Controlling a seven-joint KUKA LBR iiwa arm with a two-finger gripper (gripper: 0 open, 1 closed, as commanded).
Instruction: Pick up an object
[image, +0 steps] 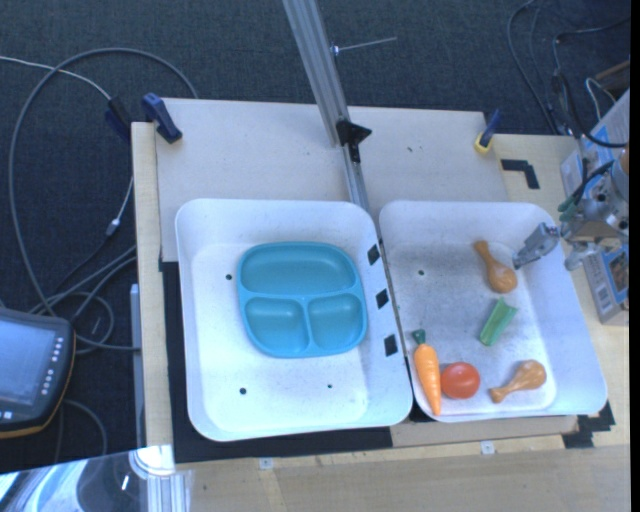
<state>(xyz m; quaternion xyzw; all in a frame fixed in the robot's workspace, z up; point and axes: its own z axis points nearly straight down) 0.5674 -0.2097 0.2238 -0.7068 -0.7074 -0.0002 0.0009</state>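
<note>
The right bin (560, 330) holds several toy foods. A brown drumstick (495, 268) lies near its upper middle, with a green piece (496, 322) just below it. Along the front edge are a carrot (428, 375), a red tomato (460, 380) and a second drumstick (520, 378). My gripper (556, 250) hangs over the bin's upper right side, just right of the upper drumstick. Its fingers are open, and nothing is between them.
The left bin (210, 380) holds a blue divided plate (300, 298). A metal pole (330, 90) slants down to the gap between the bins. Clamps sit at the bench's back corners, and cables and a screen lie on the floor to the left.
</note>
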